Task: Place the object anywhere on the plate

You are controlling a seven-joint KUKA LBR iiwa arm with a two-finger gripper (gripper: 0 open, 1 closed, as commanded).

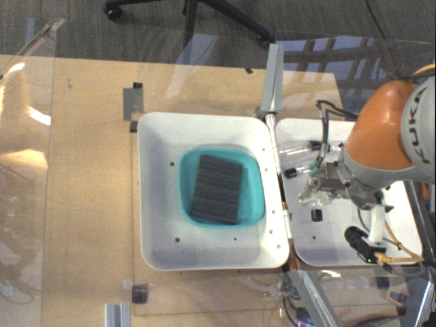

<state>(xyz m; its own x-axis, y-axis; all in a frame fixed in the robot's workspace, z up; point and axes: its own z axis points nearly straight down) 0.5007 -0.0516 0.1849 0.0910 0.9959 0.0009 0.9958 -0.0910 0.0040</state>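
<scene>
Dark ridged block [217, 189] flat on teal plate [187, 176], left bin [157, 182]. Gripper [315, 191] well apart, over right bin [300, 244]. Grip state: cannot tell.

Teal plate [253, 182], ribbed dark grey object [216, 189], white bin [157, 182]

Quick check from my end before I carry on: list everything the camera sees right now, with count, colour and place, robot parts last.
Bins: two, white, side by side on the bench.
Plate: one, teal, in the middle of the left bin.
Object: one, dark grey, ribbed, rectangular, lying flat on the plate.
Bench: one, light wood, under both bins.
Office chair base: one, black, on the floor beyond the bench, top of view.
Metal post: one, grey, between the bins at their far edge.
Arm: one, grey with an orange band, above the right bin.
Gripper: one, over the right bin.
</scene>
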